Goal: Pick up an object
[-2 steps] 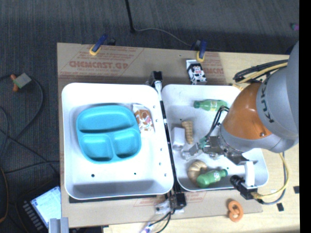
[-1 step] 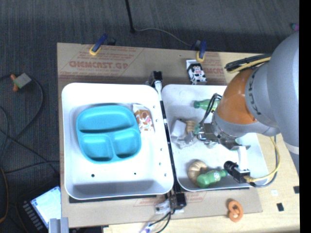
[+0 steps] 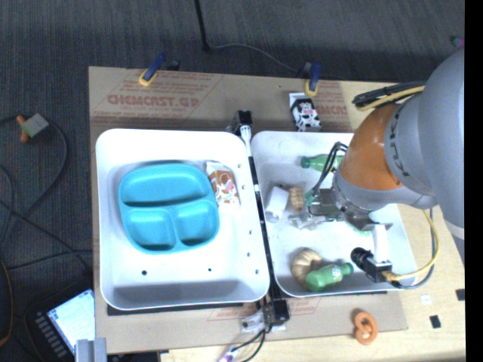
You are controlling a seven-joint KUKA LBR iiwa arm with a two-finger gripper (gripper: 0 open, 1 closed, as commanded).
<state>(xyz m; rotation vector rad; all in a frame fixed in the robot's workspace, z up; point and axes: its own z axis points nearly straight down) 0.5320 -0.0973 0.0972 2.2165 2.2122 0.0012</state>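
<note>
**Gripper down in the right bin, nothing obviously grabbed**

All the pickable stuff is sitting in the right bin (image 3: 279, 240). A small tan knobbly piece (image 3: 296, 196) and a white blocky item (image 3: 277, 200) are lying side by side out toward the bin's 9 o'clock. One green bottle (image 3: 313, 161) is lying at 12 o'clock, partly tucked under the arm. Down at 6 o'clock a round tan lump (image 3: 305, 260) is resting against a second green bottle (image 3: 329, 275).

The gripper (image 3: 317, 208) is hanging low near the bin's middle, just at 3 o'clock of the tan knobbly piece. Honestly can't tell if it's open or closed, or touching anything.

The left bin (image 3: 106, 202) is holding a blue three-compartment tray (image 3: 166, 206), with a small printed packet (image 3: 223, 187) at the tray's 3 o'clock.
</note>
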